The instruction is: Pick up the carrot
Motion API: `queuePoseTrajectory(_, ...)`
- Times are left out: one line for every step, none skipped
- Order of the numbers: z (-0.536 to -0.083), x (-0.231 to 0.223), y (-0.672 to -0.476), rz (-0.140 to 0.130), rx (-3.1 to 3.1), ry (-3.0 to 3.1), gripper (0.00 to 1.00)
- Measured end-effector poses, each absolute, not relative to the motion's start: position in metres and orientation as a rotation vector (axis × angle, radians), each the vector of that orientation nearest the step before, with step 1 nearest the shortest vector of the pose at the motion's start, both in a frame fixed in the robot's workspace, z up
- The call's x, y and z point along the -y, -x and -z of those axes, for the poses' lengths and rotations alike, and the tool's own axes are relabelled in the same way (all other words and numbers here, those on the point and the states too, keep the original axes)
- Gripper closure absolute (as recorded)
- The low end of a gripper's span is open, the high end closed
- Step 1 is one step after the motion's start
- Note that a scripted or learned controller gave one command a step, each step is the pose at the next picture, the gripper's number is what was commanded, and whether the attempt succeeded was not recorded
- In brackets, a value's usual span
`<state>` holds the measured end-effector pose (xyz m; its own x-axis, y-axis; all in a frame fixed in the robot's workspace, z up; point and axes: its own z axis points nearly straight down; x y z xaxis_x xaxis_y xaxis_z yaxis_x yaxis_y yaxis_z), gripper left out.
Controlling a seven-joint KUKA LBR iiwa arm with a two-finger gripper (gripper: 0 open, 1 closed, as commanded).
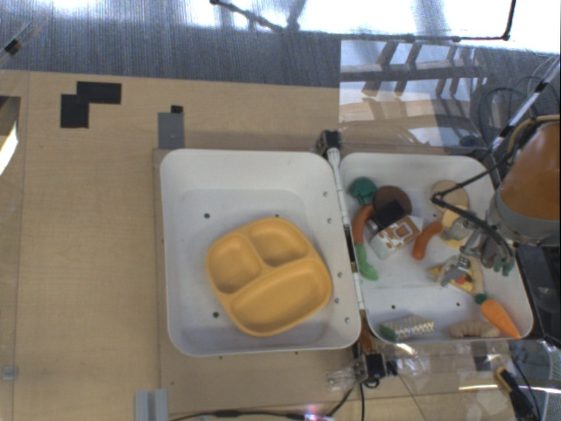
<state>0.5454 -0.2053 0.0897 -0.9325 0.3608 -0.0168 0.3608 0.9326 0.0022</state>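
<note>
Camera view: arm reaches from the right, jaws (pixel 458 270) low over the right bin (pixel 412 310), near the carrot (pixel 498 316); their state I cannot tell.

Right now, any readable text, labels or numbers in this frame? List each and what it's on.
None readable.
Small toy box in the right bin: printed face, too blurred to tell if it has words.
Black squares on the bench: plain blocks, no characters.
</note>
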Motion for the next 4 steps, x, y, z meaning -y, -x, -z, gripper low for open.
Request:
queuePoseTrajectory(-0.089,0.204,-0.557,0.002,-3.115,-0.292,0.00)
queuePoseTrajectory(-0.090,0.204,-0.554,0.003,-3.125,0.009,0.00)
queuePoseTrajectory(-0.103,0.204,-0.557,0.006,-3.116,0.012,1.00)
queuePoseTrajectory(-0.116,0.203,-0.561,0.008,-3.105,0.012,1.00)
